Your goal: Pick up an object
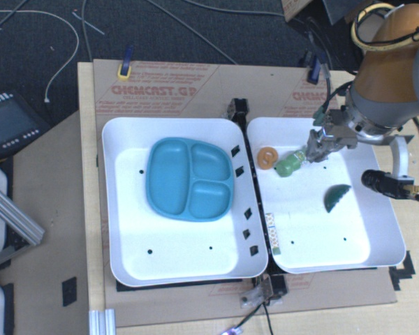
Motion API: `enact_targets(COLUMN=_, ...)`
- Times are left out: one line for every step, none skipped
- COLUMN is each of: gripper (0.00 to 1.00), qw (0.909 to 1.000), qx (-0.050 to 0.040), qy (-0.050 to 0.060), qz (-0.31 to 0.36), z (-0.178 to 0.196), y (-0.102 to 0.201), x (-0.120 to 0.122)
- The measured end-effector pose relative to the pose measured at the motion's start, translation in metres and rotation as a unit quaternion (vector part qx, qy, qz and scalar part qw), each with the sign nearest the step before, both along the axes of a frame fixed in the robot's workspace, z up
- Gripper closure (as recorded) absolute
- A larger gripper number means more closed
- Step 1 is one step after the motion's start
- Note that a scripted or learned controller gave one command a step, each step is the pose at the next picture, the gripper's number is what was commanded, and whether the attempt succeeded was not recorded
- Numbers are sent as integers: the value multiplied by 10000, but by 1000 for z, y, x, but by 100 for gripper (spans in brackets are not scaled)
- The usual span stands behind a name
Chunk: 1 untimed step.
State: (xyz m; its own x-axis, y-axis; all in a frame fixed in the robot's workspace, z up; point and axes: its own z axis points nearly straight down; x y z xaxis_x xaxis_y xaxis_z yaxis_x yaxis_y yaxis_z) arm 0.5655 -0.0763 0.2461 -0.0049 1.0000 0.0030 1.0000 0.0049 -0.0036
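A small light-green object (289, 165) lies in the right bin (377, 253), close to that bin's far-left corner, its long axis running at a slant from lower left to upper right across the view, with the upper end meeting the tip of the gripper (314, 151). The gripper is down in the bin right at that end, but whether it is closed on the green piece or merely touching it cannot be told from this slanted view. Just beside the green object, toward the divider between the bins, sits a small round orange object (267, 158), nearly touching it. Well apart, nearer the bin's right wall, lies a dark green wedge-shaped object (336, 197). The grey arm with its orange band (397, 37) reaches in over the bin's far-right corner. The left bin (122, 250) carries a blue divided plate (188, 179) of three compartments, set toward its far side. Both bins rest on a cardboard sheet (91, 187) whose far edge bears red print reading "CHEMCAST GP" (153, 89), repeated less legibly by the right far corner. A blue clamp (126, 65) grips the sheet's far edge.
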Motion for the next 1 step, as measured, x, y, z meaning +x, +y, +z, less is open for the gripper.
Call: enact_targets(gripper=100, qw=10000, qx=-1, qy=-4, qz=0, z=-2, y=43, x=-10)
